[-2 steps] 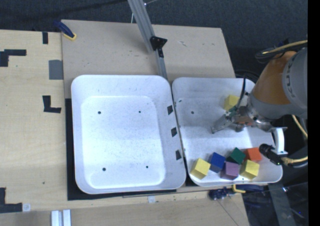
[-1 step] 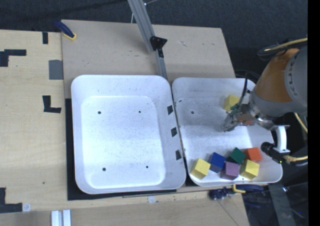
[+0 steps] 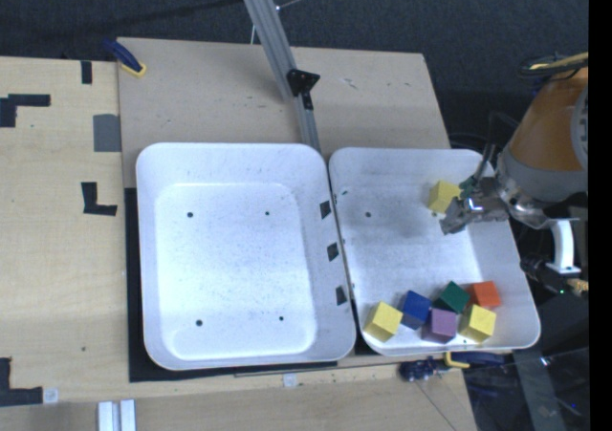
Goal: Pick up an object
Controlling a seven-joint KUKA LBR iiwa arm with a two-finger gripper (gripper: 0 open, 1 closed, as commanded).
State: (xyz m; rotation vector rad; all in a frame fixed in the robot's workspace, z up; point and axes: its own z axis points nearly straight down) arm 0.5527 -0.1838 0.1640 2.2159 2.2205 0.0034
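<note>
One yellow block (image 3: 443,196) lies in the right bin (image 3: 402,257), toward its far right side, touching or just beside the tip of the gripper (image 3: 460,211), to its upper left. Whether the fingers are apart or together I cannot tell. The block looks roughly cubic, with no clear long axis, its faces turned slightly askew to the bin walls.

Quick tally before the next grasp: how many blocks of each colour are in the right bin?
Yellow: 3
Blue: 1
Green: 1
Purple: 1
Orange: 1
Total: 7 blocks, all in the right bin
</note>
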